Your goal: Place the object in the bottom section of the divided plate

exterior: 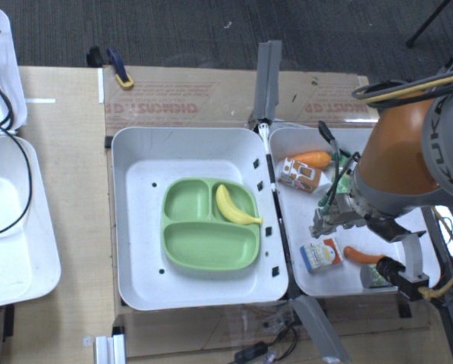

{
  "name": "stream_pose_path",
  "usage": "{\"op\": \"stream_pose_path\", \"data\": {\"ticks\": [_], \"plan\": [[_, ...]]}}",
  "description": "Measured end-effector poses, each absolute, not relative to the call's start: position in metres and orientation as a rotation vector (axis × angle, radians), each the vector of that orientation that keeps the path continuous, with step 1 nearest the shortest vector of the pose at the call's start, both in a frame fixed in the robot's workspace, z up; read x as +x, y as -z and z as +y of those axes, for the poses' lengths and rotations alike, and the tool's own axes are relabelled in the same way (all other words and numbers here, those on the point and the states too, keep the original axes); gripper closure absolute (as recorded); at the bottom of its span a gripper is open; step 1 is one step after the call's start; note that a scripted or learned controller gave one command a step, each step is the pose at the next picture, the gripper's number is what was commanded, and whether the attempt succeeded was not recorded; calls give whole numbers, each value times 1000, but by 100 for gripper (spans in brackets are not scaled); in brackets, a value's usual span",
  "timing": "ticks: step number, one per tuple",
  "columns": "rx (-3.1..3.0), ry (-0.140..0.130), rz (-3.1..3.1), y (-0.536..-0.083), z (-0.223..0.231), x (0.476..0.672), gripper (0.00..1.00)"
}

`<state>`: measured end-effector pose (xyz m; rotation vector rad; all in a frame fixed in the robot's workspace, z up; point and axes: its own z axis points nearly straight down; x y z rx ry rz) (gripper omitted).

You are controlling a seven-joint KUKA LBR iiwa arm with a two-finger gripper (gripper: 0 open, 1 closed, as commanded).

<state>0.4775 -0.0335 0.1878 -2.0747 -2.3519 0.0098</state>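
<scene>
Now arm [399, 154] bent over rt bin [302, 283], jaws [326, 226] pointing down; open/shut can't tell.

The green divided plate [209, 233] looks like smooth plastic with a soft shine. The yellow banana [234, 207] at its 1 o'clock looks smooth and a bit glossy, like a plastic toy. The two white bins [127, 203] look like smooth, matt plastic. The bench [180, 97] under them looks like brown cardboard, flat and dull, with red print at 12 o'clock. The arm [397, 158] has a shiny orange band and smooth grey shell. In the right bin, the small carton [299, 174] looks like printed paper, and the orange carrot [311, 158] looks smooth.
</scene>
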Motion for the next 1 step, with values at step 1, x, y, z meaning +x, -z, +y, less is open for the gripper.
{"op": "stream_pose_path", "data": {"ticks": [1], "plan": [[-2208,-9,-2231,-214,-60,478,100]]}}
